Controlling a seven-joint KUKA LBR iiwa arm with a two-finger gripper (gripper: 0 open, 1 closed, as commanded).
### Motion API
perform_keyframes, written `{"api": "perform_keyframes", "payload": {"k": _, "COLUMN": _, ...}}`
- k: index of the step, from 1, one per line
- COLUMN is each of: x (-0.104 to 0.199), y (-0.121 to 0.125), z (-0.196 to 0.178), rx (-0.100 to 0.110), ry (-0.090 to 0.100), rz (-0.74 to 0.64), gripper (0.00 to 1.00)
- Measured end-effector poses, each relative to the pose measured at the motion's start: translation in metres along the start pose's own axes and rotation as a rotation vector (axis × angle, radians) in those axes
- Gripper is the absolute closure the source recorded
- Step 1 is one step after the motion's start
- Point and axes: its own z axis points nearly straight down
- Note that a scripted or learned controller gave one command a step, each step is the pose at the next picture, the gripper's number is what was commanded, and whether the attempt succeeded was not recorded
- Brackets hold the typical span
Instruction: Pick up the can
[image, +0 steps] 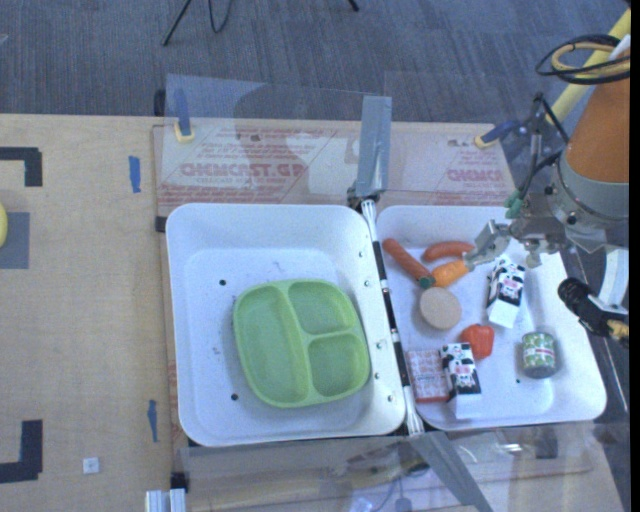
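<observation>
**A:** Where's your can (539, 354)?

**B:** Lower right of the frame, in the right-hand bin (580, 405). It stands near that bin's right wall, with clear floor around it. One milk carton (506, 293) sits up and to its left, another carton (462, 377) lies further left, near the bottom rim. I'd judge that the gap around the can leaves you room to come straight down over it.

**A:** And the rest?

**B:** Toy food is bunched toward the middle and top of that bin: a carrot (405, 259), a sausage (448, 249), a round biscuit (439, 308), something red (478, 340). The left bin (200, 240) carries a green divided tray (302, 342), out of your way.

**A:** Your arm?

**B:** It enters from the upper right of the frame, orange band high, wrist bent down over the top of the right bin. The tool (510, 245) hangs above the upper carton, well apart from the can. Whether its fingers are spread or closed I cannot tell; nothing shows between them. You'd need to shift toward the lower right before descending.
</observation>
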Motion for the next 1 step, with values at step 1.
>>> {"api": "perform_keyframes", "payload": {"k": 1, "x": -0.0634, "y": -0.0748, "z": 0.0211, "rx": 0.001, "ry": 0.0, "rz": -0.037, "gripper": 0.0}}
